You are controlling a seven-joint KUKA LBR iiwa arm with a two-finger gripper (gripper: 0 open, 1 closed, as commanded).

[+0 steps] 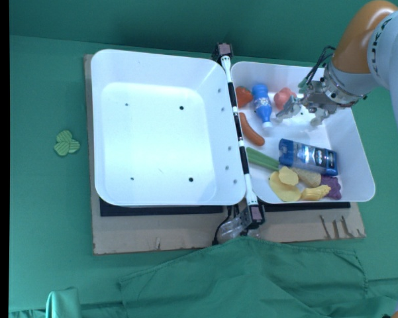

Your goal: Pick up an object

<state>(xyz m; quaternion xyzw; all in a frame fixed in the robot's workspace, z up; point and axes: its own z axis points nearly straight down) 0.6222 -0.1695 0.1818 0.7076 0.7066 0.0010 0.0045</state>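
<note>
The right bin (357,152) holds the objects. At its back lie a small blue bottle with a white cap (261,103), a red-orange ball (282,98), an orange piece (244,97) and a red sausage (251,130). A dark blue can (308,156) lies on its side in the middle. A green stick (261,159), yellow chips (286,185) and a purple piece (332,185) sit at the front. My gripper (298,116) hangs open over the bin's back part, just right of the red-orange ball and above the blue can, with nothing between its fingers.
The left bin (160,128) is joined to the right one by a black-and-white hinge bar (237,128). Both rest on cardboard over green cloth. A small green clover shape (66,143) lies far left on the bench. Folded green cloth (251,277) covers the front.
</note>
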